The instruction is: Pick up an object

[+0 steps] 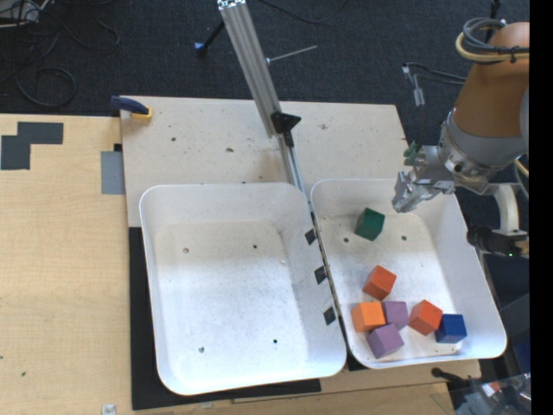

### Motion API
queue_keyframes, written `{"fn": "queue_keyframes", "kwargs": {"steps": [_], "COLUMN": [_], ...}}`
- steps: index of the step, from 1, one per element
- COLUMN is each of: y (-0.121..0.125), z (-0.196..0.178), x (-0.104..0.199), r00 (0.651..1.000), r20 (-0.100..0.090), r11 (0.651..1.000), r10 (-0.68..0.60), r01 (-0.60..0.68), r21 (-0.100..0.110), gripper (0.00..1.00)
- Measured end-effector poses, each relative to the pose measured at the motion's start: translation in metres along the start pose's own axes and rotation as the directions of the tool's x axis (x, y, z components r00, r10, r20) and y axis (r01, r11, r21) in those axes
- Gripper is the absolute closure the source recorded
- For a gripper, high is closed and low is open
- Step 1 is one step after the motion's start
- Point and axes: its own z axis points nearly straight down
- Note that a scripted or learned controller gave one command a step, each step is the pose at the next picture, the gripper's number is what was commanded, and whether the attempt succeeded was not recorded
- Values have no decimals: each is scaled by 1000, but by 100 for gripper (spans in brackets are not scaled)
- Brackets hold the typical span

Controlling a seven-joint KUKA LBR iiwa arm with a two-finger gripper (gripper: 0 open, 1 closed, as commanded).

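Green cube (pixel 370 224) — nearest candidate for the pick, lying alone in the upper part of the right bin (pixel 484 305), tilted slightly, well apart from the other blocks.

Gripper (pixel 404 199) — above the bin's far edge, just right of the green cube and higher up; nothing is seen between its fingers. Whether they stand apart or together cannot be told at this angle.

Other contents, right bin:
- orange-red cube (pixel 379 281), mid-bin, free on all sides
- orange cube (pixel 369 316), touching or nearly touching a purple cube (pixel 396 312)
- second purple cube (pixel 384 340), just below those two
- red-orange cube (pixel 424 316) with a blue cube (pixel 451 327) pressed against its right side

Left bin (pixel 164 232) — holds no blocks.

Step in hand, as judged: approach, before any grasp. Nothing is lifted yet.

Next move calls for: a short shift toward the green cube, fingers lined up with two of its flat faces, then a straight descent — its isolation makes it an easier target than the crowded cluster near the bin's front edge
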Motion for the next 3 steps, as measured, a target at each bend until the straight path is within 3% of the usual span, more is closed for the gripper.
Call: {"fn": "queue_keyframes", "kwargs": {"steps": [2,3], "y": [-31,-35], "z": [23,29], "x": [96,147], "r00": [1000,1000], "r20": [0,0], "r11": [1000,1000], "r10": [0,0], "r01": [0,0], "r21": [3,2], "gripper": [100,100]}}
